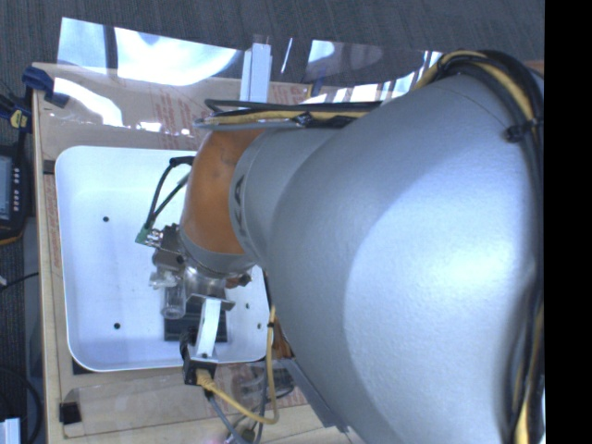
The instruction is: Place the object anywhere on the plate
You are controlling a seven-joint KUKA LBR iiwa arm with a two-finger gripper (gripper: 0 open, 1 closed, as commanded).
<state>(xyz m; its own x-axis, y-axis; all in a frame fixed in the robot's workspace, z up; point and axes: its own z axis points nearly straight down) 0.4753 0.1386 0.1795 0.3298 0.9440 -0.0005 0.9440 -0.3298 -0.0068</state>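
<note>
1. Counter (120, 391): pale wood, edges showing at left & bottom of the white bin (92, 276). Taped clear sheet along the back edge w/ strong glare (157, 58).
2. Room: dark grey carpet floor (277, 3) beyond the counter. Blue clamp (37, 81) at the counter's top-left corner. Black device (11, 188) at the far left edge, partly cut off.
3. Bin: shallow, rounded corners, bright bluish-white floor. Two tiny dark dots on it, one upper left (105, 218), one lower left (117, 326).
4. Arm (407, 248): big grey body covers the whole right half & hides whatever sits there. Orange band (213, 192) sits above the wrist, over the bin's right part.
5. Cables: black/green cable (166, 192) loops from the band down to the wrist. Yellow cable (242, 407) trails off past the bin's bottom edge, over the counter.
6. Gripper (178, 314): pointed down over the bin's lower-right area, near the bottom wall. Open or closed: can't tell, too cluttered & dark.
7. White bracket (209, 326) hangs just right of the gripper.
8. Object: small dark shape (175, 329) right under the gripper, touching or very near the bin floor. Can't tell if it's the object or part of the gripper itself.
9. Plate: hidden, prob. behind the arm; can't place it.
</note>
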